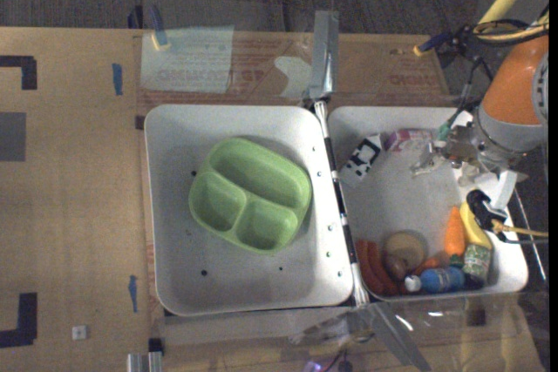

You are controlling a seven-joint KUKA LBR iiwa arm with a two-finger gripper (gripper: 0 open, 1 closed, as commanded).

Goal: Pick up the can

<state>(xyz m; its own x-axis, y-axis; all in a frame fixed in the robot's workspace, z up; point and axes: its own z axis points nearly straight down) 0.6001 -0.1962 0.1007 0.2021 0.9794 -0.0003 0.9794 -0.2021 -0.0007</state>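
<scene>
A: Can?
B: Best guess is the small green-labelled can (477, 260), right bin (384, 200), front right corner, hard against the bin wall. Blurry, so the label can't be read.

A: What's around it?
B: Crowded. Banana (475, 223) is just behind it and looks to be touching its top. Carrot (454, 231) sits just left of the banana. Blue bottle (441, 280) lies on its side to the can's left, along the front wall, nearly touching it. Further left there's a round brown thing (405, 249), can't tell what it is, then red sausage-like pieces (372, 266) in the front left corner.

A: Anything on top of the can?
B: Only the banana end crowding it from behind. Wall on the right and front, bottle on the left.

A: Gripper?
B: Gripper (433, 156) is over the back of the right bin, well apart from the can. Arm (514, 96) comes in from the right, orange band showing. Open or closed: cannot tell, too small and blurred. Nothing seen held.

A: Near the gripper?
B: Pink pack (406, 138) just left of it by the back wall, and a black-and-white toy (362, 158) further left by the divider.

A: Left bin?
B: Left bin (174, 266) holds a green tray (251, 194), three compartments, sitting tilted near the middle.
</scene>
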